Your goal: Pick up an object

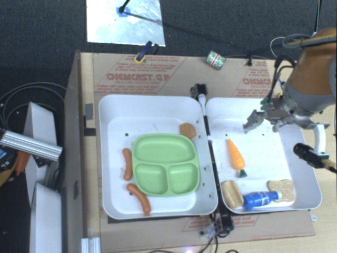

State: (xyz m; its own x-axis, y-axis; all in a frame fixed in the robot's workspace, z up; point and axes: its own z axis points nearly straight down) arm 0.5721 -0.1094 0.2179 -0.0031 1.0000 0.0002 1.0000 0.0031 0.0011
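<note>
**Anna:** Orange is the colour to look for. You see the toy carrot lying in the middle of the right bin, its tip toward the far wall. It is the nearest object to the claw, so I judge it the likely target.

**Piotr:** And the claw, what do you read of it?

**Anna:** It hangs over the far part of the right bin, apart from the carrot, and nothing is between its fingers. Whether they are spread or pressed together, you cannot tell from this angle.

**Piotr:** So which step is this?

**Anna:** In my judgement the approach; no grasp is made yet. For the next move you would need the claw above the carrot's thick part, turned across its length, then lowered.

**Piotr:** Other choices?

**Anna:** Near the front wall you have a bread roll, a blue bottle and a toast slice, packed close together. The left bin holds a green tray, two sausages and a cookie.
</note>
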